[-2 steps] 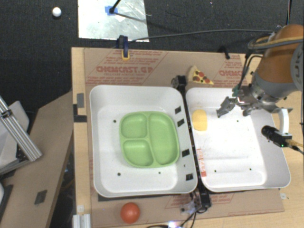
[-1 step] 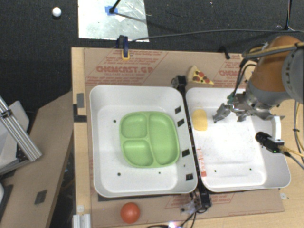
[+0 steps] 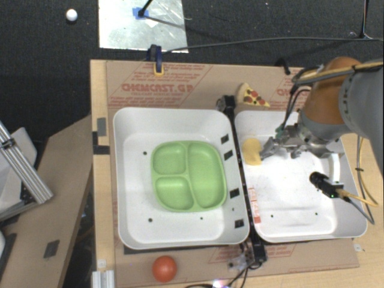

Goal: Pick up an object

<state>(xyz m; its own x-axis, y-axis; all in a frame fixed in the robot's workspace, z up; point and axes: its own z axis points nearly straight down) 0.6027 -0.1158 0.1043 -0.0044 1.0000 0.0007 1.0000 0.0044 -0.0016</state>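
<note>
**Arm Reaching Into the Right Bin Beside a Yellow Object**

Black fabric is covering the background behind a cardboard-topped bench (image 3: 180, 80) printed with red lettering, and two shallow white bins are sitting side by side on that board. Taking the left bin (image 3: 129, 179) as the landmark: a light green divided plate (image 3: 189, 176) with three compartments is lying flat in its middle. Touching its right wall along a row of black clips, the right bin (image 3: 300, 221) is taking up the other half of the board.

Just across that shared wall, near its upper end, a pale yellow object (image 3: 252, 151) is resting on the floor of the right bin; its exact kind is hard to make out. The grey arm with its orange band (image 3: 327, 104) is leaning in from the right, and the gripper (image 3: 271, 147) is hanging low over the right bin, with its tip just beside the yellow object on the side away from the left bin. Whether it is touching the object, and whether it is gripping anything, cannot be told from this angle.

Beyond the left bin's upper right corner, a toy pizza slice (image 3: 252, 96) is lying on the cardboard. Below the left bin's front edge, a red-orange ball (image 3: 164, 268) is sitting on the board. Above the left bin, a blue clamp (image 3: 156, 57) is gripping the board's far edge, and a shiny sheet (image 3: 141, 15) is lying on the black fabric past it, with a small white ball (image 3: 72, 15) to the sheet's left.
</note>
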